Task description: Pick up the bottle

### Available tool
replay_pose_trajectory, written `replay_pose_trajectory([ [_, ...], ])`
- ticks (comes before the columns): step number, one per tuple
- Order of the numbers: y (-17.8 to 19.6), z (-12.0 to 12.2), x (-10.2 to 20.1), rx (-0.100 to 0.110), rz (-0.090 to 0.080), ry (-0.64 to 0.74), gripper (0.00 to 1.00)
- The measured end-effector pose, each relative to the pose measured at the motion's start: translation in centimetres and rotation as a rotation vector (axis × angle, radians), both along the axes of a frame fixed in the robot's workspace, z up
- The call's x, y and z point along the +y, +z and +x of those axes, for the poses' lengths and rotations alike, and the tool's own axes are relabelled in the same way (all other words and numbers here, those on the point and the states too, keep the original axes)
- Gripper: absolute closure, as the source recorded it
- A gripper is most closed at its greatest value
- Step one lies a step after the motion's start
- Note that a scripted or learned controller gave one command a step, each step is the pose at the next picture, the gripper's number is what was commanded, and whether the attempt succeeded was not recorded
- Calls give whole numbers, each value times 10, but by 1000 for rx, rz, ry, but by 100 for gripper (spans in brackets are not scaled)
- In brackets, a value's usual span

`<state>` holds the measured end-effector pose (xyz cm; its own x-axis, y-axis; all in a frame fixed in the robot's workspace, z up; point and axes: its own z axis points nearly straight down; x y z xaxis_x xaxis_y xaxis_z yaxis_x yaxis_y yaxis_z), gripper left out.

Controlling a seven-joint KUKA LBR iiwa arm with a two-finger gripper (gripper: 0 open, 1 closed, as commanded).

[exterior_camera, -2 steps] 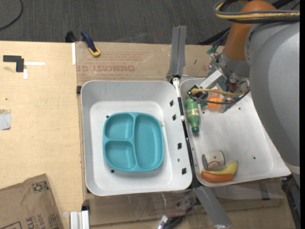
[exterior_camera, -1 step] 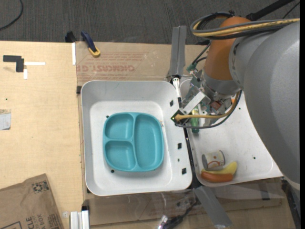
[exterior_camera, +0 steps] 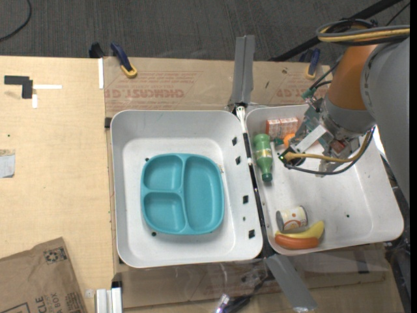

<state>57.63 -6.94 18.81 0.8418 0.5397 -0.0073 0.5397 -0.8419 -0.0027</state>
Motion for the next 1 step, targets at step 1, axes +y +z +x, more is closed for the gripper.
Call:
replay_pose_trajectory([
  [1, 0, 39, 101, 0, 0, -38, 0],
])
